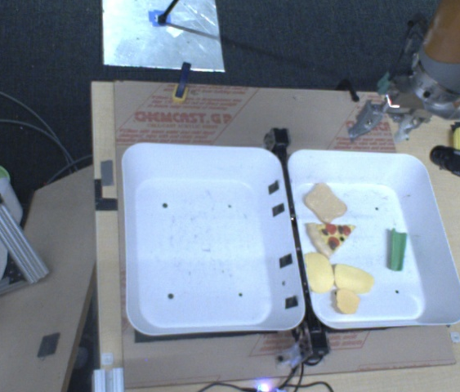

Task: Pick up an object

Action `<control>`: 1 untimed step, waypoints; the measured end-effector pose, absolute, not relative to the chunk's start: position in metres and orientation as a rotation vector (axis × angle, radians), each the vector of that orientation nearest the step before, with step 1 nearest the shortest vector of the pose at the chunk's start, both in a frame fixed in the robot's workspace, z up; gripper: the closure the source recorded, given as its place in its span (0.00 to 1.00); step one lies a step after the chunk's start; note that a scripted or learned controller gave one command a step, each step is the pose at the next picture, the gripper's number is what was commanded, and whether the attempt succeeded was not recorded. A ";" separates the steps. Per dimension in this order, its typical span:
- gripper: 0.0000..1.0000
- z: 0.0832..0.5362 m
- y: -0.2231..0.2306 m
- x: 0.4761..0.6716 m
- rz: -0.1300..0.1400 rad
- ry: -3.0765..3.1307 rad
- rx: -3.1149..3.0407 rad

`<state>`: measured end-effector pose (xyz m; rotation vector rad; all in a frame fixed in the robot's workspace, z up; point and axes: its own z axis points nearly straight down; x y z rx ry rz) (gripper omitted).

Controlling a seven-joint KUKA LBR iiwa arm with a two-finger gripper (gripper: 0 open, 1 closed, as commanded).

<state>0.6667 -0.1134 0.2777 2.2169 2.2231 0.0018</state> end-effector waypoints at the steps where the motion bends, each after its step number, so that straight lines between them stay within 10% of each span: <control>1: 0.00 0.133 -0.109 0.647 -0.008 2.229 2.226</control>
